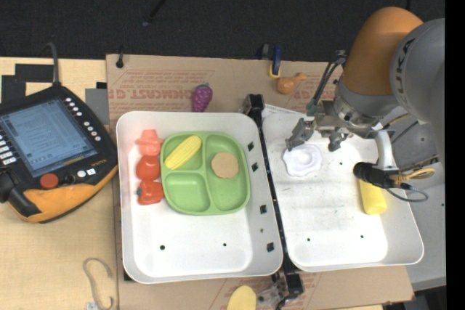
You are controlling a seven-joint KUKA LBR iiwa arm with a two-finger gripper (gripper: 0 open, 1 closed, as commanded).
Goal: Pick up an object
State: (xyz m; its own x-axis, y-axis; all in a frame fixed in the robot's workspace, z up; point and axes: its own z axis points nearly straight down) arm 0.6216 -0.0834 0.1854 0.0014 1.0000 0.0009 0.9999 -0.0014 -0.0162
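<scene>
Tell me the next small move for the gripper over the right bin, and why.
Probably a short descent straight down. The two-finger gripper hangs with fingers spread just above the white, round-lobed soft object in the right white bin, with nothing between them; the yellow block lies farther off.

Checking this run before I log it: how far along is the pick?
Done: the arm has reached in over the right bin, and the gripper hangs open just above the white object. In hand: nothing sits between the fingers. Left: close on an object and lift it. The yellow object also lies loose in that bin, and the green tray with its food sits in the left bin.
</scene>
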